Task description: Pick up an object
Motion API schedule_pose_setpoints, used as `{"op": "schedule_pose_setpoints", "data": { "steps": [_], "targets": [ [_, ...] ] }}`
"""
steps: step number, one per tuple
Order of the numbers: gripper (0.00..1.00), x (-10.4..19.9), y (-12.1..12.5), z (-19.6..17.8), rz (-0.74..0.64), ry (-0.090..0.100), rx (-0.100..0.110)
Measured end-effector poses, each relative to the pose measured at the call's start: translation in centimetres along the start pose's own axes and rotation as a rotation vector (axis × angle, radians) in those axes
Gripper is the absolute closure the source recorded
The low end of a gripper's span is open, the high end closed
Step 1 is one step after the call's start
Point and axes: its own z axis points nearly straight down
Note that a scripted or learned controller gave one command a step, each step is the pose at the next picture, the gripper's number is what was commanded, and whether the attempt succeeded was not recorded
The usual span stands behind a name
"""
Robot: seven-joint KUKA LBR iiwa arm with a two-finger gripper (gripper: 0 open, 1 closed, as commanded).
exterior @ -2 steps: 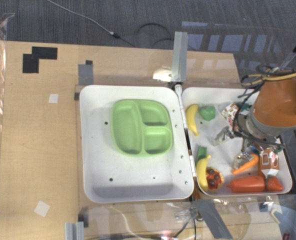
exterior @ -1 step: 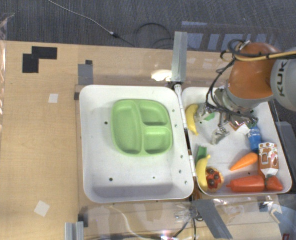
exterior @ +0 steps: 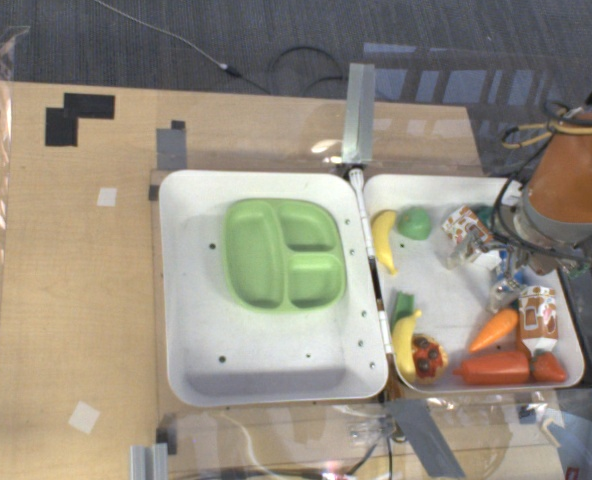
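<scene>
The gripper (exterior: 504,268), fingers' state unclear, is hanging over the right bin (exterior: 574,313) beside a crinkled packet (exterior: 466,230) and tapered carrot (exterior: 494,330).

The arm (exterior: 566,193) shows a broad orange band over a grey wrist, with dark cables looping beside it.
</scene>
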Motion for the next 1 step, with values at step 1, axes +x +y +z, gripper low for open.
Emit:
{"op": "schedule_pose_setpoints", "data": {
  "steps": [1],
  "targets": [
    [0.0,-6.87,-2.27,0.06,-0.006,-0.005,-0.003]
  ]
}}
